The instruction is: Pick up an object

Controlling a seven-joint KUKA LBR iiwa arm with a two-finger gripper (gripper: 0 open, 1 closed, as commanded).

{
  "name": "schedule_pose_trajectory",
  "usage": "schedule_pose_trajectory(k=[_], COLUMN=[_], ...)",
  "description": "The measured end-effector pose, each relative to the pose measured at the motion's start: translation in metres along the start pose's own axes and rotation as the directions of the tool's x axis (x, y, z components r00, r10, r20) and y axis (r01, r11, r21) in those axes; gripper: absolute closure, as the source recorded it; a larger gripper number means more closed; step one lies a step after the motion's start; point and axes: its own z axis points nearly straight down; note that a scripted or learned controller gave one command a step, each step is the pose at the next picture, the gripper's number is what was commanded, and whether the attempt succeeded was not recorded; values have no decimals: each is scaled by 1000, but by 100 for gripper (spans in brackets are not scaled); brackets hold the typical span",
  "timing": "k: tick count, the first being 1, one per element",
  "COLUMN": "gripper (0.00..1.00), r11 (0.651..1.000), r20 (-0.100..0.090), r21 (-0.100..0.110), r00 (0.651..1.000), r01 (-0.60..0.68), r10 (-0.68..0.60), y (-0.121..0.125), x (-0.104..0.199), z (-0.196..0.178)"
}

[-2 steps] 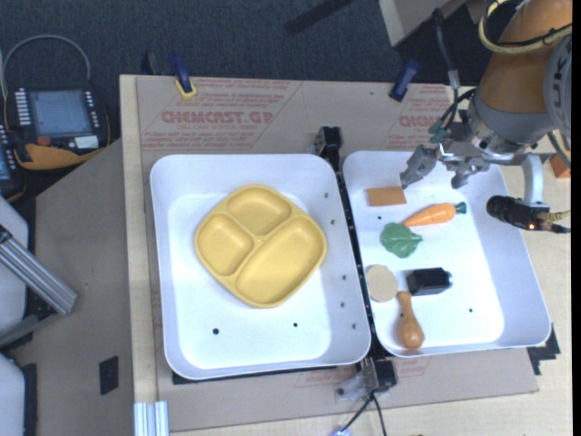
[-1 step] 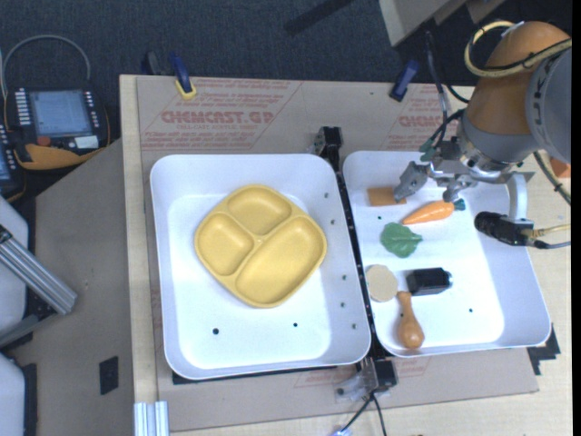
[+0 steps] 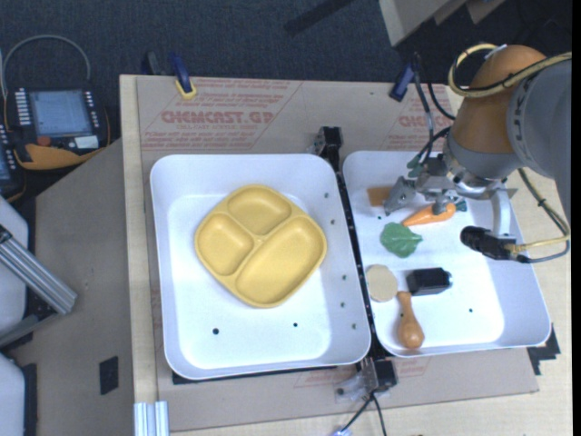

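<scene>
Bench [image 3: 136, 243] with two white bins [image 3: 182, 334]

Gripper [image 3: 419, 192] positioned in right bin [image 3: 517, 325], carrot [image 3: 428, 214] just beside it. Leaf [image 3: 399, 240], disc [image 3: 381, 282], block [image 3: 428, 281], drumstick [image 3: 408, 321] laid nearer camera. Divided plate [image 3: 260, 244] set in left bin [image 3: 182, 271].

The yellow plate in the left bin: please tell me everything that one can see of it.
The yellow plate is a rounded, divided dish with three compartments: two smaller ones toward its upper left and one larger toward its lower right, set apart by raised ridges. It looks like smooth matte plastic, pale yellow all over. It lies flat and upright on the floor of the left bin, near the middle, turned at a slant to the bin's walls. Its compartments hold nothing.
</scene>
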Motion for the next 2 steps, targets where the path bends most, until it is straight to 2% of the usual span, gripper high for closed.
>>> schedule_pose_trajectory(k=[1,2], gripper=[0,100], r11=[1000,1000], r20=[8,8], r21=[-23,-26], r00=[1000,1000], r01=[2,1], r10=[-1,-1], y=[6,6], x=[-2,-1], z=[18,6])
